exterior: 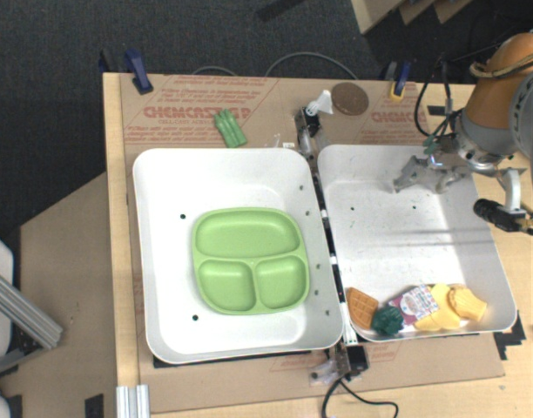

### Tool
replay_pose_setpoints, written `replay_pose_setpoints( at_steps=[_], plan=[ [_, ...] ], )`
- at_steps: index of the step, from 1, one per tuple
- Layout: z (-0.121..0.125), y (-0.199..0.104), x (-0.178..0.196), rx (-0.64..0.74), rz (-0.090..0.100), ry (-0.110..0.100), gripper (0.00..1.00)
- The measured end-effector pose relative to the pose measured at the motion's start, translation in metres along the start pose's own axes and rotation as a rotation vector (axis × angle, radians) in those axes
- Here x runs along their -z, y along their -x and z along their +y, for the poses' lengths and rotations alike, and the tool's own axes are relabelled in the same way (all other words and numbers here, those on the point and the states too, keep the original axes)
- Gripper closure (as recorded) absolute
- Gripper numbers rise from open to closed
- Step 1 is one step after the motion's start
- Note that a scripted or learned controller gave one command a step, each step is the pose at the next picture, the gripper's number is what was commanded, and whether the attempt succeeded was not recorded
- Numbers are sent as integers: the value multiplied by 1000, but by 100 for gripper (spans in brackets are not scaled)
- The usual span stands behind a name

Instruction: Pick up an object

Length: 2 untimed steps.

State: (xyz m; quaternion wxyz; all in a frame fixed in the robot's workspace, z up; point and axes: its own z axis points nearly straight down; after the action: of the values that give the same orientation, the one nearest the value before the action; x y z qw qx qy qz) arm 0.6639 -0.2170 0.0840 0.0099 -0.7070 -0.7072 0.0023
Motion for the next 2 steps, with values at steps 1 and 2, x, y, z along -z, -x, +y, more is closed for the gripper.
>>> replay_pose_setpoints(
  at_steps=[1, 2],
  plan=[
    [-122, 5, -1, -2, -3, 10, 0],
    [-118, 4, 97, 0, -15, 28, 0]
  ],
)
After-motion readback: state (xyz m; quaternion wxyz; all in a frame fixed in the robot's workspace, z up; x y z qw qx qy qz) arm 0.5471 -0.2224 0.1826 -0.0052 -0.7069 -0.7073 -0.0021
